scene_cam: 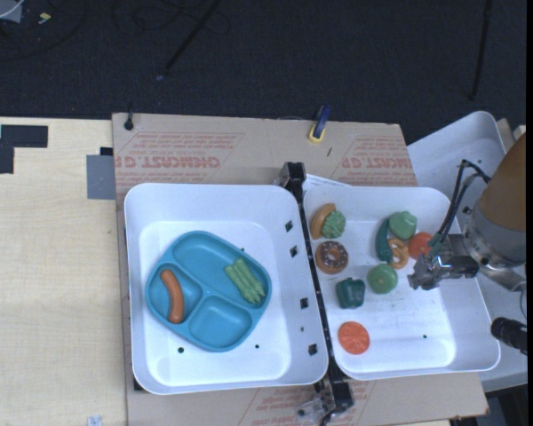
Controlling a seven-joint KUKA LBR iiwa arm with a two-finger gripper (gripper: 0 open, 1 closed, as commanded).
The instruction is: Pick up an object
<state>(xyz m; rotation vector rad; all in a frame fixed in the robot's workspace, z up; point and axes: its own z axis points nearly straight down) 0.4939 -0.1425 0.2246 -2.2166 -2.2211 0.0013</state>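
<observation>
The right bin (426,344) holds several toy foods: a doughnut (331,256), a dark green pepper (350,292), an orange-red slice (354,337), a green ball (382,279), a bun with greens (328,223) and a green-and-red cluster (401,233). My gripper (424,276) hangs over the right part of this bin, just right of the green ball and below the red piece (419,245). Nothing shows between its fingers.
The left bin (151,211) holds a blue divided plate (209,327) with a sausage (172,295) and green beans (246,279). A black divider (306,264) runs between the bins. Cardboard (213,153) lies under both, with a blue-yellow clip (319,124) at the back.
</observation>
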